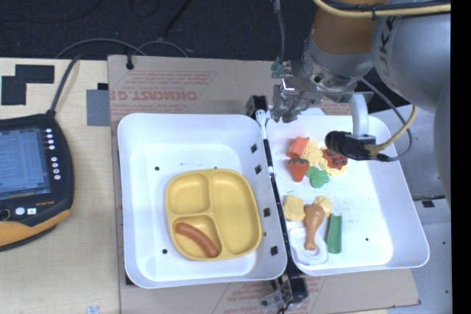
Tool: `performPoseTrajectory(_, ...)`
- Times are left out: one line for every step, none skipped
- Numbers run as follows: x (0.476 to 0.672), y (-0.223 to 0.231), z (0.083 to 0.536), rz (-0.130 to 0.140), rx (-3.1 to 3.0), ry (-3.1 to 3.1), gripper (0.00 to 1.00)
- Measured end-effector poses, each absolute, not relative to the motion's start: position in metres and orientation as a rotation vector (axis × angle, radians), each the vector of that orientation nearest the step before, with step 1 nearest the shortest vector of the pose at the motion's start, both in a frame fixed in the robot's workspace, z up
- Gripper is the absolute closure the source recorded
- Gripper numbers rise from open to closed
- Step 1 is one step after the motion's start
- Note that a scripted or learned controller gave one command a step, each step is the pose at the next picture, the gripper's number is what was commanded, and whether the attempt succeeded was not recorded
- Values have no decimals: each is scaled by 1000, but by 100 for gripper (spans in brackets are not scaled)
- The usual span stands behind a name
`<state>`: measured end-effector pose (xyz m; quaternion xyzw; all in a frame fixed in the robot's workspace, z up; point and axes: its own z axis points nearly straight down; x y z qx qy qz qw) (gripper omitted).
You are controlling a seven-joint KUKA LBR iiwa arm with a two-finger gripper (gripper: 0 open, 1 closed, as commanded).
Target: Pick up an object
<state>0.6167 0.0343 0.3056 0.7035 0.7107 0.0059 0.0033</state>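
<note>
My gripper [286, 106] hangs over the back left corner of the right bin [397, 246], just above the toy food and holding nothing I can see. Below it lie an orange piece [298, 146], a red strawberry [297, 170], a yellow corn piece [315, 155] and a small green piece [319, 177]. Nearer the front are a yellow wedge [293, 207], a drumstick [313, 220], a green stick [335, 233] and a white ring [309, 252].
The left bin [140, 158] holds a yellow divided plate [213, 211] with a sausage [197, 239] in its front compartment. A black cylinder with a cable [352, 145] on the arm hangs over the right bin's back. A handheld control pad [29, 173] lies at far left.
</note>
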Motion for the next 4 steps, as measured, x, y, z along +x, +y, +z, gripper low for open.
performPoseTrajectory(625, 96, 443, 18, 2208, 2224, 100)
performPoseTrajectory(575, 61, 545, 10, 2220, 2216, 100)
performPoseTrajectory(564, 154, 432, -17, 2219, 2235, 100)
performPoseTrajectory(563, 96, 284, -25, 2233, 2222, 100)
